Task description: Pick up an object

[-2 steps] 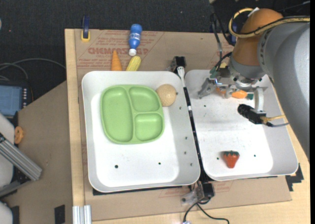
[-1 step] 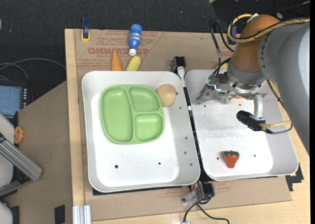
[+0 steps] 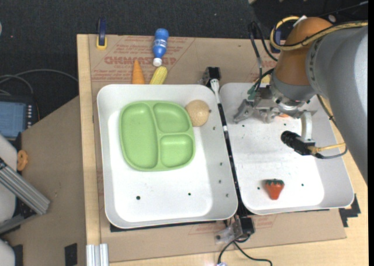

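In left bin (image 3: 117, 200): green tray (image 3: 156, 135), potato (image 3: 198, 112); right bin (image 3: 327, 194): strawberry (image 3: 274, 188); jaws' state unclear.

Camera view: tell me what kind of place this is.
Probably a robotics lab test bench. A grey arm reaches over two white bins on taped cardboard, toy food such as a strawberry and green divided plate lies inside, and loose cables trail around.

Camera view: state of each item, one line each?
Green divided plate: flat in the left bin.
Tan ball: in the left bin, touching the plate's rim.
Strawberry: lying in the right bin, apart from the arm.
Tool: over the right bin's far end.
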Robot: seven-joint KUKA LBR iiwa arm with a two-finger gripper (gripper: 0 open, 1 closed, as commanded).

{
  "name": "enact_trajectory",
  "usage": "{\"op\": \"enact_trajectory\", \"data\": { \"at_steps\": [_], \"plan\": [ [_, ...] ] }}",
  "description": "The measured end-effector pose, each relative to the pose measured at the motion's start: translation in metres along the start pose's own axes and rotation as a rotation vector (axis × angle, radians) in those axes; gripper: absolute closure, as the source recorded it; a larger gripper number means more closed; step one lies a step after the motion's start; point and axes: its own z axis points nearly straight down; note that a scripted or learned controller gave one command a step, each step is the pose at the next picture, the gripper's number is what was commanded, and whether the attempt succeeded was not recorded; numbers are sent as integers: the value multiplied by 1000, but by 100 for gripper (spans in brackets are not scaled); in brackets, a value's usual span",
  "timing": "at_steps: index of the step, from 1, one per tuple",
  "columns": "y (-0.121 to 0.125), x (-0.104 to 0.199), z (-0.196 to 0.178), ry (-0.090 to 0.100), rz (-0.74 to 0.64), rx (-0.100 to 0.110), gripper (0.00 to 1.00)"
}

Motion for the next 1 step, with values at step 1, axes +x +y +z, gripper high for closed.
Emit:
{"op": "enact_trajectory", "data": {
  "at_steps": [1],
  "plan": [
    [0, 0, 0, 0, 0, 0, 0]
  ]
}}
